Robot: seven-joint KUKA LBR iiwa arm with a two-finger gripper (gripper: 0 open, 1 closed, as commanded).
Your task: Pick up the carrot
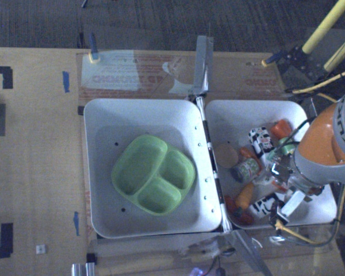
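The carrot is taken to be the short orange piece lying in the right bin, low and left of centre, tilted with one end toward the bin's lower left corner. The identification is hedged: the view is soft here, and a second orange-red item sits near the upper right of the clutter.

Close neighbours are noted. A small can with a green label lies just above the carrot. A red piece is just below it. A black-and-white patterned toy is to its right, and a second one lies further up. The left bin holds a green divided plate.

The gripper is over the right bin, to the right of the carrot, among the clutter. The state of the jaws cannot be told from this view; nothing is seen held.

Handling judgement: the carrot is probably a toy, so light, stiff and smooth-skinned, hence liable to slip or roll. A grasp across the thick middle, jaws square to its long axis, is advised. The tapered end should be avoided. Crowding by the can and the red piece may obstruct finger entry.
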